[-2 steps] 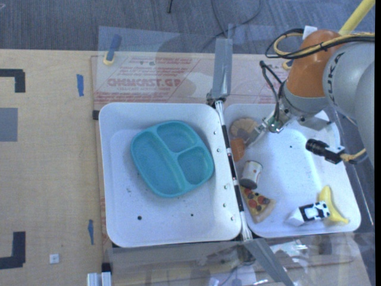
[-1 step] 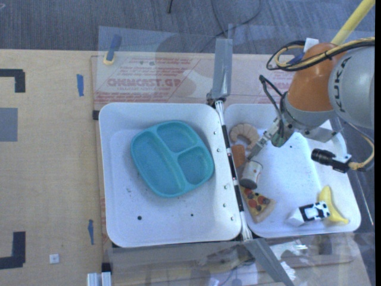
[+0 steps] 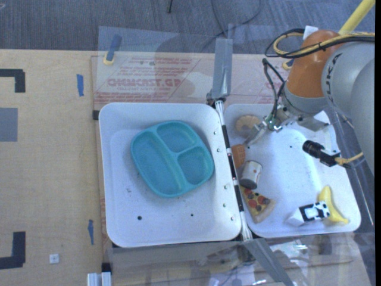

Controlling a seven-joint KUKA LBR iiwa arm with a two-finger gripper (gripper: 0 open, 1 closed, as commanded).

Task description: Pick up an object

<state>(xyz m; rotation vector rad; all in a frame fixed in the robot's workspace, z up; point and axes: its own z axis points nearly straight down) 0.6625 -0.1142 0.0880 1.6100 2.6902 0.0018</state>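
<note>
1. Approach step: gripper (image 3: 260, 133) hovers low in right bin (image 3: 297, 159), just beside tan round piece (image 3: 247, 123); finger state cannot be told.
2. Nothing visibly held.
3. Next: centre over piece, descend, close.

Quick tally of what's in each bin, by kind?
Left bin:
Teal divided plate: 1

Right bin:
Round tan bread item: 1
Orange item: 1
Small cup: 1
Pizza slice: 1
Banana: 1
Black-and-white toy: 1

Total: 7
</note>
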